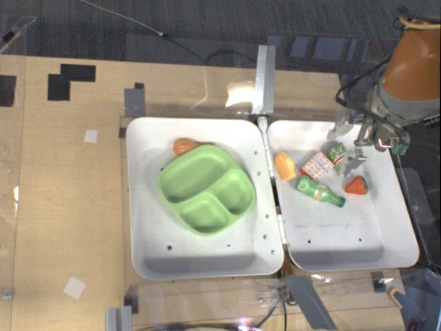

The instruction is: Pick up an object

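My gripper (350, 143) hangs over the upper right part of the right bin (358, 247), its two metal fingers spread apart with nothing between them. Just below its fingertips lie a small green can (337, 153) and a red and white box (318, 165). A red strawberry-like piece (356, 185) lies a little lower right. A green bottle (319, 192) lies on its side toward the bin's middle. An orange-yellow piece (285, 165) sits by the bin's left wall.
The left bin (145, 247) holds a green divided plate (207, 189) and an orange object (185, 145) behind it. A metal post (264, 81) stands at the back between the bins. The arm's orange band (413, 61) is at upper right.
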### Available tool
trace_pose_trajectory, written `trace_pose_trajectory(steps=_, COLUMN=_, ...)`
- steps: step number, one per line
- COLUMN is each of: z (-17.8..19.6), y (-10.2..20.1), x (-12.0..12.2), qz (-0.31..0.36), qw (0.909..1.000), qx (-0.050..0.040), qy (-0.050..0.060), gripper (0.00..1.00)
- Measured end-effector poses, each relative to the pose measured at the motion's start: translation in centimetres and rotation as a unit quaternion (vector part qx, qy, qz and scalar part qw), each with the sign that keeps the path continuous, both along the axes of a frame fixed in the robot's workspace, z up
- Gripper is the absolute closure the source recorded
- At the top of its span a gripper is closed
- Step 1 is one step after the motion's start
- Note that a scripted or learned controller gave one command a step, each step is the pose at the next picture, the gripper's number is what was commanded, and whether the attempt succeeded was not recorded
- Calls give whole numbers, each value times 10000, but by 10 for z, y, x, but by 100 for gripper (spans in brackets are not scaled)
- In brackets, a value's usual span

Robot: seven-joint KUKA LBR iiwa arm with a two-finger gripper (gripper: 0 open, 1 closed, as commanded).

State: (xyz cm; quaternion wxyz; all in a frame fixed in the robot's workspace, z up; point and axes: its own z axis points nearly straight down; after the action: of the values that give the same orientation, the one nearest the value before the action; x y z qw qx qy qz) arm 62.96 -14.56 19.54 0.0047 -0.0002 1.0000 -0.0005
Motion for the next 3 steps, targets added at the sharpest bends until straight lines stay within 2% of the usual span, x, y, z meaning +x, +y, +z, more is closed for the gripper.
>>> trace_pose_trajectory(steps=1, z=-96, y=54, x=34, qz=1441, qw=9896, qx=-14, qy=-26, gripper=0)
trace_pose_trajectory(steps=2, z=-82, y=56, x=37, qz=1469, qw=9891, qx=-27, qy=-81, gripper=100)
trace_pose_trajectory(steps=3, z=-5, y=98, x=-34, qz=-363, qw=9993, qx=11, qy=-26, gripper=100)
